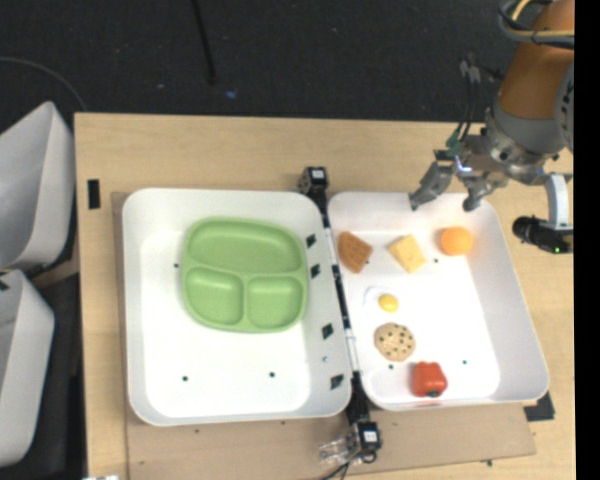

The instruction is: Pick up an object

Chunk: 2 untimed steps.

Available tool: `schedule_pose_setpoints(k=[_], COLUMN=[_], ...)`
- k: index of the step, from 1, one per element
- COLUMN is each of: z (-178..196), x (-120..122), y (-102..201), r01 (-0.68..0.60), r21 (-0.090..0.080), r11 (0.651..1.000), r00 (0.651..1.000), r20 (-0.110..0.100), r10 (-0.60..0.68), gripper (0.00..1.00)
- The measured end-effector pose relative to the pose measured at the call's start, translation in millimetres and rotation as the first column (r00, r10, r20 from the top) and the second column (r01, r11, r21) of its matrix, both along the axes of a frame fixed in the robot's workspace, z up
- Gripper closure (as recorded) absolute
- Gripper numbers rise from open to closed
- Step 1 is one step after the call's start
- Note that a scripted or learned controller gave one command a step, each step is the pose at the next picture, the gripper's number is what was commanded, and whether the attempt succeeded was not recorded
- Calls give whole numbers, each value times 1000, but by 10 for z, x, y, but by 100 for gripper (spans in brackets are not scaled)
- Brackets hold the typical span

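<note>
Camera view: two white bins sit side by side. The left bin (150, 368) bears one green divided plate (245, 273). The right bin (500, 308) bears five small things: one brown wedge (354, 251), one yellow cube (408, 253), one orange ball (455, 240), one small yellow piece (387, 302), one speckled cookie (394, 342) and, nearest the front, one red block (428, 378). The gripper (444, 200) hangs over the right bin's far rim, jaws spread wide, grasping nothing and touching none of the pieces.
</note>
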<state>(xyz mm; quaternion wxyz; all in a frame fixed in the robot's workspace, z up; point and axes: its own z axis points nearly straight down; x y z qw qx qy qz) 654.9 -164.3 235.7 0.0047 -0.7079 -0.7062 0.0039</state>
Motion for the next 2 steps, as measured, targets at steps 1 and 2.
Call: schedule_pose_setpoints(k=[1, 2], z=[88, -527], x=[25, 62], y=[7, 37], r01=[-3, -5], r21=[-1, -2], r11=[1000, 1000], r00=[1000, 1000], r20=[14, 9], r10=[3, 6], gripper=[0, 0])
